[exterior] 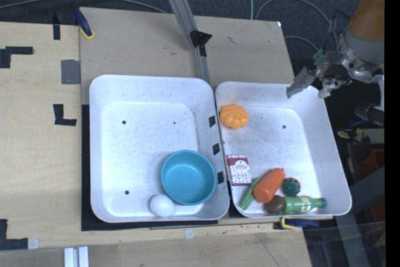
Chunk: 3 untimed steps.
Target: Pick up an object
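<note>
Above the far right corner of the right bin (325, 134), the gripper (306, 85) hangs with its two fingers spread apart and nothing between them; one finger (296, 87) points down toward the bin's rim. Behind it the grey wrist and orange band rise out toward the right. In my judgement this is the approach step: no object has been chosen or touched yet. The nearest candidate is the orange pumpkin-like toy (234, 116), alone at the far left of the right bin. Well apart from it, at the near side, lie a small red box (239, 170), a carrot (267, 183) and a green bottle (302, 203), crowded together. The left bin (112, 103) holds a blue bowl (188, 177) with a white ball (162, 204) just beside it. The next move likely calls for travelling left over the bin, centring on one object, then descending.
</note>
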Available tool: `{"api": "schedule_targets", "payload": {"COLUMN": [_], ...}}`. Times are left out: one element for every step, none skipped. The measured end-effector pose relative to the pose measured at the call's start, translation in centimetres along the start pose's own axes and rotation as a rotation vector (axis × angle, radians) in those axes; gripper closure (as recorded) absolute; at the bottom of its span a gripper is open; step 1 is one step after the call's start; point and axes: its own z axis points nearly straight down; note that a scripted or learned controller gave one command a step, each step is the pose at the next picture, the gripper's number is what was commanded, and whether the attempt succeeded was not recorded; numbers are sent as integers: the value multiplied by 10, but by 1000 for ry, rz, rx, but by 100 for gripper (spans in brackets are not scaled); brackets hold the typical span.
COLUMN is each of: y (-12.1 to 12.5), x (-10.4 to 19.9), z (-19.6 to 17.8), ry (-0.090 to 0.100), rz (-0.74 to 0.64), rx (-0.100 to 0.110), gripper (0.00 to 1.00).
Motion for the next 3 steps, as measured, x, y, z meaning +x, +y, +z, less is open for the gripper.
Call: {"api": "schedule_targets", "payload": {"y": [0, 2, -2], "x": [0, -1, 0], "z": [0, 44, 109], "ry": [0, 0, 1], "rz": [0, 1, 1], "rx": [0, 4, 7], "gripper": [0, 0, 0]}}
